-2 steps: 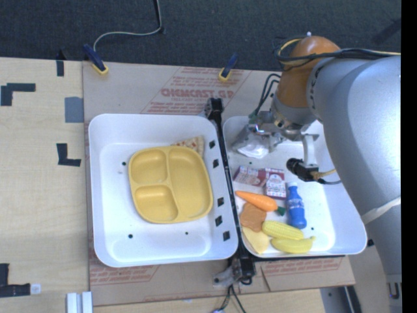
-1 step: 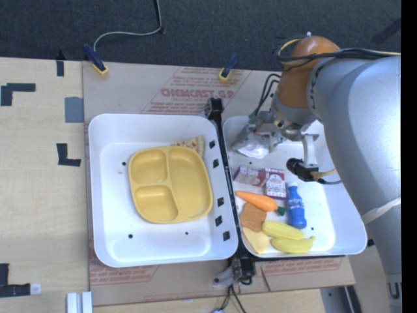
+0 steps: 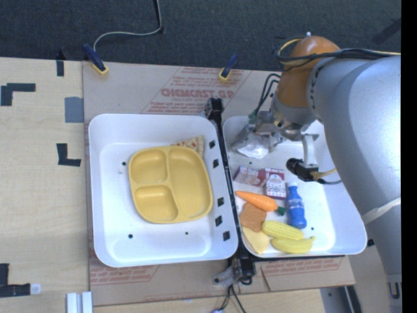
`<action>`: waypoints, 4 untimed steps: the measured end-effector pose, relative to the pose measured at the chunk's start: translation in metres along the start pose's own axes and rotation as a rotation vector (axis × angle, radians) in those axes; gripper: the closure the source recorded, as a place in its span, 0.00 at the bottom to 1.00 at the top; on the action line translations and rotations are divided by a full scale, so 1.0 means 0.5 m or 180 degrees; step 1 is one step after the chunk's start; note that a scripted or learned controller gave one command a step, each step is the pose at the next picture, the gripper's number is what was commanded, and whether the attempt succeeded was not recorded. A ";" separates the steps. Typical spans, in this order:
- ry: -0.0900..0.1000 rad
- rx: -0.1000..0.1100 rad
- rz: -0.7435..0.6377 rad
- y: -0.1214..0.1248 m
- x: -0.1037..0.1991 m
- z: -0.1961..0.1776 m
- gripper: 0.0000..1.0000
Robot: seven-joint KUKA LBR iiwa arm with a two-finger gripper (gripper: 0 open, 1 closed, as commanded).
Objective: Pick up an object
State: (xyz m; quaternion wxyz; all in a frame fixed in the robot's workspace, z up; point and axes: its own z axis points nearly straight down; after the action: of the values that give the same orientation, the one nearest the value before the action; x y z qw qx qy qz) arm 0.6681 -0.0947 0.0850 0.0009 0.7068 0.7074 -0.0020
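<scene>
Objects for picking, right bin [image 3: 339, 237]: a carrot [image 3: 257, 201], orange with a green tip, lying at a slant near the bin's middle; just right of it a blue bottle [image 3: 296, 207] with a white cap and a red label band, lying lengthwise; above both, a flat red-and-white packet [image 3: 260, 177]; below the carrot, a tan bread-like piece [image 3: 251, 218] and a pale yellow wedge [image 3: 258, 241], touching one another; beside these a corn cob [image 3: 281, 230] and a banana [image 3: 293, 244], both yellow, lying side by side against the bin's near wall. Gripper [image 3: 255, 143]: over the far left corner of the right bin, at a crumpled white-grey item whose kind is unclear; whether it is apart or closed cannot be told, nor whether anything is held. Arm [image 3: 355, 116]: grey, orange band above the wrist, reaching in from the right over the bin. Left bin [image 3: 104, 194]: a yellow three-compartment tray [image 3: 171, 183] lies flat in the middle; a tan, patterned item peeks out at its far edge.
</scene>
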 end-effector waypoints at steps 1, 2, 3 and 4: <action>0.0006 0.0001 -0.0003 0.000 -0.003 0.000 0.00; 0.0001 0.0000 0.0002 0.000 -0.001 0.000 0.00; 0.0004 0.0001 -0.0001 0.000 -0.001 0.000 0.00; 0.0004 0.0001 -0.0002 0.000 -0.001 0.000 0.00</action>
State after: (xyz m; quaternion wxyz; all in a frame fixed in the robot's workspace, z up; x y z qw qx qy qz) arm 0.6682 -0.0954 0.0850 0.0004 0.7066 0.7076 -0.0017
